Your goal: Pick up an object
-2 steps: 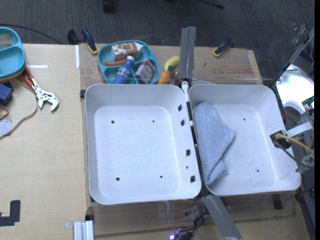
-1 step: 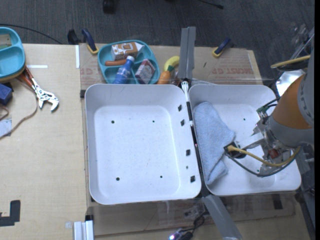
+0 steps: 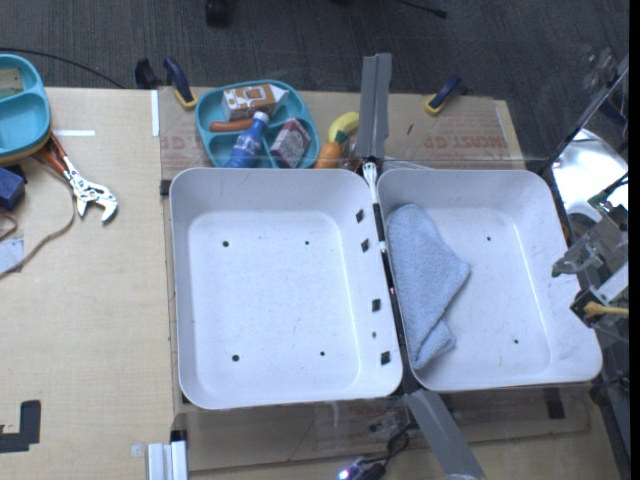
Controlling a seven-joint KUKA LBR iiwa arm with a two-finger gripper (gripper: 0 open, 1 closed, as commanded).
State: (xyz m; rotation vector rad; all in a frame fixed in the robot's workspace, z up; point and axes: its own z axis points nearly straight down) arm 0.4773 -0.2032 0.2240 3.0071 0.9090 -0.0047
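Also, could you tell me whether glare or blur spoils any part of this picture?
In the camera view, lighting is even and soft over both bins, so the grey cloth in the right bin reads clearly; strong glare washes out a shiny surface at the right edge; the gripper there looks slightly soft, so its state is unclear.

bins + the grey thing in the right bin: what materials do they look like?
Bins: probably moulded plastic, smooth matte white with rounded corners and raised rims; I can't rule out coated metal. Grey cloth: looks like soft woven or terry fabric, a small towel by its folds, rumpled edges and dull, slightly nubby surface. It lies along the right bin's left side.
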